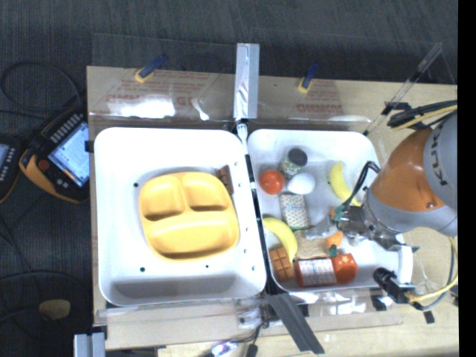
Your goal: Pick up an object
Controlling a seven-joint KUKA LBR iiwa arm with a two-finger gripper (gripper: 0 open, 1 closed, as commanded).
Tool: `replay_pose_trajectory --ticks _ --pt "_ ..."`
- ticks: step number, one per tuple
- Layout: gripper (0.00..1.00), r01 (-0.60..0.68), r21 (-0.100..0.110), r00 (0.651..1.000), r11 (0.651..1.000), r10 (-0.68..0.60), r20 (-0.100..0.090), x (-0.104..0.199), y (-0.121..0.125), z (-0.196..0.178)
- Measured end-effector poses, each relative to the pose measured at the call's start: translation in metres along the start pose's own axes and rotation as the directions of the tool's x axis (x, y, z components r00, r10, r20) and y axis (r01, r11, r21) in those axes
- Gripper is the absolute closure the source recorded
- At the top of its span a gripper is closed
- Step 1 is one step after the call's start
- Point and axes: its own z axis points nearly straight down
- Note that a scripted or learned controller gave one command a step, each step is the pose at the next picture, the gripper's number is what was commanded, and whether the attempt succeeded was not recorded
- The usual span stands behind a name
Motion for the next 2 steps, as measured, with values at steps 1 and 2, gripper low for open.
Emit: replay_pose_trajectory --ticks 1,2 --pt "1.00 0.000 -0.003 1.000 1.000 0.000 -0.001 0.001 0.002 -0.010" --pt "1.00 0.116 0.016 0.993 0.993 -0.116 -0.001 0.046 0.053 -0.082"
